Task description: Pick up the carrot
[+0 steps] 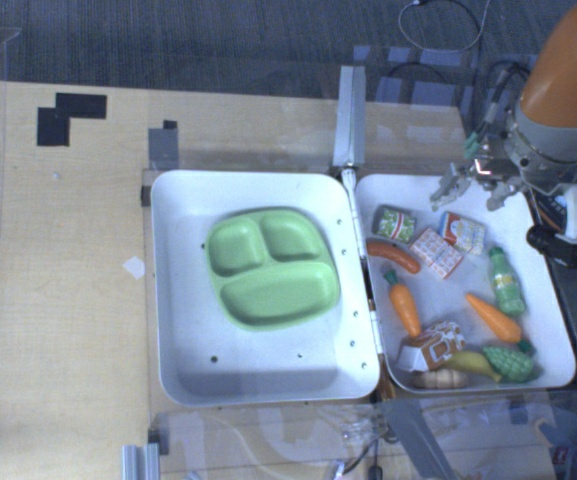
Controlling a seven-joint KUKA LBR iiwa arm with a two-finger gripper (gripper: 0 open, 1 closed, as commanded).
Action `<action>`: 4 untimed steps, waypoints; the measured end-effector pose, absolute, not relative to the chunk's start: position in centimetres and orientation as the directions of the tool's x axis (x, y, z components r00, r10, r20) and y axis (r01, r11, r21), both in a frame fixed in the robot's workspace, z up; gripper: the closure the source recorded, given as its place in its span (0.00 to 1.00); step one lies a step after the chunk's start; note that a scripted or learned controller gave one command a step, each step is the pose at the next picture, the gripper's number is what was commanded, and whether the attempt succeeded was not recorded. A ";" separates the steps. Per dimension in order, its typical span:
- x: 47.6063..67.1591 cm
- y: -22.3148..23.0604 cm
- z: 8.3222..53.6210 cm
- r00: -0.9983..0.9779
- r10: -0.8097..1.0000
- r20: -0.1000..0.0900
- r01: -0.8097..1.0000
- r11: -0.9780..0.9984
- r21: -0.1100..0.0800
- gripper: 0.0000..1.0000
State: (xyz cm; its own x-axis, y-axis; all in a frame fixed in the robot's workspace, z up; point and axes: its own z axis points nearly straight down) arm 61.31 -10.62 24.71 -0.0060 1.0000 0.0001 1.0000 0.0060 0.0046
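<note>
Light wood bench (58, 298) fills most of the frame, black tape patches at upper left, dark carpet along the top. Two white bins sit side by side: left bin (183, 368) holds a green divided tray (271, 266), right bin (558, 343) holds the toy food. Gripper (476, 184) hangs at the right bin's upper edge, fingers spread apart, nothing between them. There are two carrots (same orange, green tops): one carrot (403, 306) left of centre in the right bin, just below a sausage (394, 257); a second carrot (494, 318) lower right, beside the green bottle (507, 282).
</note>
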 end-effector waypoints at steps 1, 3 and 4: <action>55.3 -11.3 10.3 0.050 0.999 0.001 0.999 -0.050 0.001 0.00; 51.9 -17.1 9.1 0.100 0.995 0.009 0.995 -0.100 0.015 0.00; 52.1 -17.3 10.3 0.101 0.995 0.003 0.995 -0.101 0.023 1.00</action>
State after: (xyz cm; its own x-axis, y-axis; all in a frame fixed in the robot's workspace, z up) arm 52.14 -17.30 10.26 0.1009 0.9949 0.0033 0.9946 -0.1010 0.0228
